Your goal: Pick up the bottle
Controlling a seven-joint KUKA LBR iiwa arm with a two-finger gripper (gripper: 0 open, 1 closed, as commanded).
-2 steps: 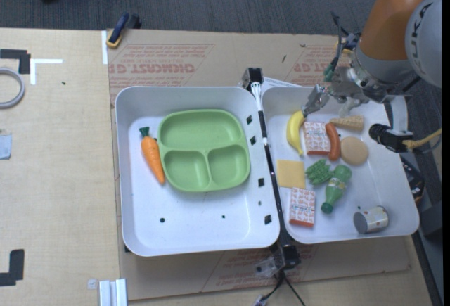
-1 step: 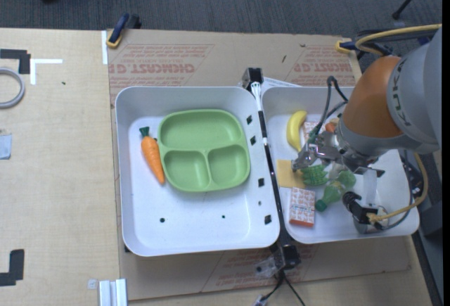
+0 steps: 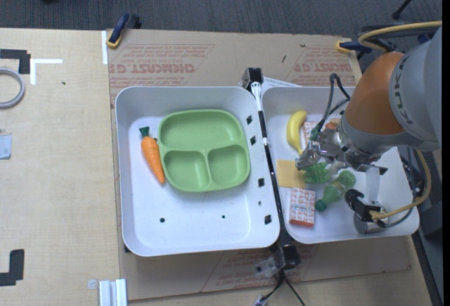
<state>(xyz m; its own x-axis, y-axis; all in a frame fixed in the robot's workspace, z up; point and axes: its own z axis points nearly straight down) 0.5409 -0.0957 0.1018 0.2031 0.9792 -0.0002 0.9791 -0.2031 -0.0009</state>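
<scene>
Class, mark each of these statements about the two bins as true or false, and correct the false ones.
1. The carrot lies beside the green plate in the left bin. True.
2. The banana lies on the green plate. False: it lies in the right bin.
3. The gripper is over the right bin. True.
4. The green bottle lies in the left bin. False: it is in the right bin, near the gripper.
5. The small printed box sits in the right bin. True.
</scene>
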